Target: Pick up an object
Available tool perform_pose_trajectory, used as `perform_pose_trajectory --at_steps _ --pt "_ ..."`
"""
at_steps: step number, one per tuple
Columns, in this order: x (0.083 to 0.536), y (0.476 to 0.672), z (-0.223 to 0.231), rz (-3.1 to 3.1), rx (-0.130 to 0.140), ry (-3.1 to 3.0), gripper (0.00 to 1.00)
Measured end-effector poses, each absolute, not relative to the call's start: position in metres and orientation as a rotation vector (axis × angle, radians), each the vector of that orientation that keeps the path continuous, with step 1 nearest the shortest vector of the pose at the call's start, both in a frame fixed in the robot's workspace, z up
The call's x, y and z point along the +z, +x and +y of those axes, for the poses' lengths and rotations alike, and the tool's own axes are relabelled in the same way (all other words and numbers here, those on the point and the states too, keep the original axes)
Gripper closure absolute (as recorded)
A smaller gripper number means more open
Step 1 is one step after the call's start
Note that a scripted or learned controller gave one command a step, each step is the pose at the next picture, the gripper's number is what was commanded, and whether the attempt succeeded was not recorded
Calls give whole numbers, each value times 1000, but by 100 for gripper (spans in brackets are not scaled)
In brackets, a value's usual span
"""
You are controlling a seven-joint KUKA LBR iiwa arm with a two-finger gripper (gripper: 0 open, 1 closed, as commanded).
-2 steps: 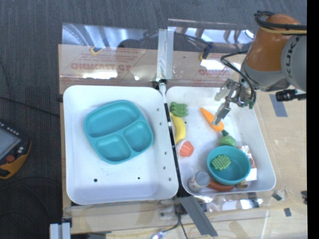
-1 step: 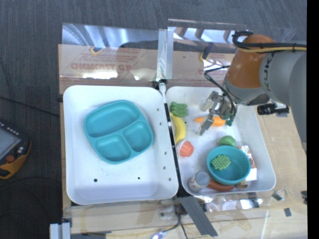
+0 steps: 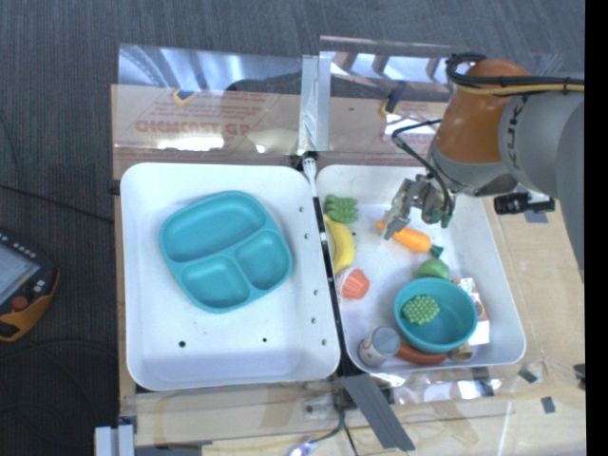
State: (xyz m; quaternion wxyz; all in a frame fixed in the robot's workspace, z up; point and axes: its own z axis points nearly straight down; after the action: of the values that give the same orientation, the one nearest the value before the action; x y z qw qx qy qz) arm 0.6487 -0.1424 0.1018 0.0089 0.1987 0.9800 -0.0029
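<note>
Two shallow white bins sit side by side on a bench, seen from above at a slant. The left bin (image 3: 142, 331) holds one thing: a teal plate (image 3: 226, 249) with three compartments, lying flat near the bin's middle. The right bin (image 3: 494, 255) holds a crowd of small toy foods. One grey arm (image 3: 541, 145) with an orange band reaches in from the right, its far end cut off by the frame edge. Its gripper (image 3: 415, 207) hangs over the upper middle of the right bin, just above and beside one carrot (image 3: 412, 239), which lies tilted with its leafy end toward the lower right; the fingers point down toward the carrot's left end, but whether they are spread or closed cannot be made out, and nothing clearly sits between them. One teal bowl (image 3: 437, 316) stands in the lower right of this bin with a green, bumpy item inside it. One banana (image 3: 340, 245) lies along the bin's left wall, with one green leafy piece (image 3: 340, 207) touching its upper end and one small orange-red fruit (image 3: 354, 284) just below it. One grey can (image 3: 378, 347) lies at the lower left of the bowl. Several items are partly hidden behind and under the bowl and are hard to name.
</note>
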Motion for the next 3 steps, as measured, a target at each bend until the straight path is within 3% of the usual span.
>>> perform_pose_trajectory --at_steps 1,2,3 --pt "248 621 -90 3003 -1 909 100" --pt "191 569 -53 3042 -1 784 100" --pt "192 569 -53 3042 -1 784 0"
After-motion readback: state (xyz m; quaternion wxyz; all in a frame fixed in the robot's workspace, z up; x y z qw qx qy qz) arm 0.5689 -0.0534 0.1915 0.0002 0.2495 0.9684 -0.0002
